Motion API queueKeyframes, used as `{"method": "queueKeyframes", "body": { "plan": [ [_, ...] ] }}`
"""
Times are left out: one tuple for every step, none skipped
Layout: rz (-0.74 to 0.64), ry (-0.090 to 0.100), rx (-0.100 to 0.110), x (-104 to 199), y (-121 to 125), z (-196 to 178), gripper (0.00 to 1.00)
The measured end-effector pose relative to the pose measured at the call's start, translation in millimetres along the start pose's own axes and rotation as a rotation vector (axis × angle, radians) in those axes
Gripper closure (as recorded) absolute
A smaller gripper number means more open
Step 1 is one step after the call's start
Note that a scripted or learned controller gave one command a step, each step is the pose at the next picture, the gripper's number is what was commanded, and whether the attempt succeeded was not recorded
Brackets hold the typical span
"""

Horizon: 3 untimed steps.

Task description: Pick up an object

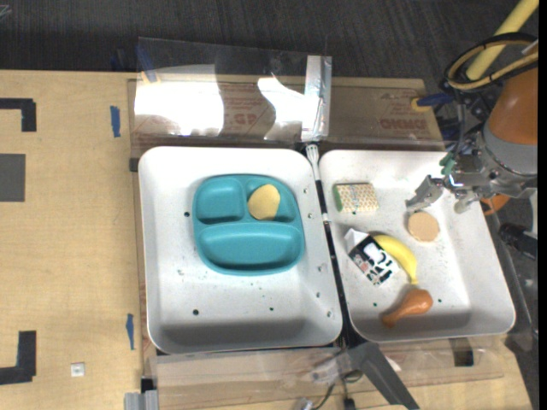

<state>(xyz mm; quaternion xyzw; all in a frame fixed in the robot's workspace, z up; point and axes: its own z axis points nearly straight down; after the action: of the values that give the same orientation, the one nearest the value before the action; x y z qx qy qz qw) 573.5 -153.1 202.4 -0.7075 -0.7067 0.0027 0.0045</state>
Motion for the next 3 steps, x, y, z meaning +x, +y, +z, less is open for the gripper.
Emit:
{"method": "queueKeyframes", "body": {
  "plan": [
    [0.137, -0.003, -0.006, -6.4, -19.0, -57.0, 0.00],
    [-0.148, 0.003, 0.006, -18.4, -97.4, 96.8, 0.00],
    [-0.125, -0.005, -0.015, 5.3, 4.3, 115.8, 0.00]
  ]
}}
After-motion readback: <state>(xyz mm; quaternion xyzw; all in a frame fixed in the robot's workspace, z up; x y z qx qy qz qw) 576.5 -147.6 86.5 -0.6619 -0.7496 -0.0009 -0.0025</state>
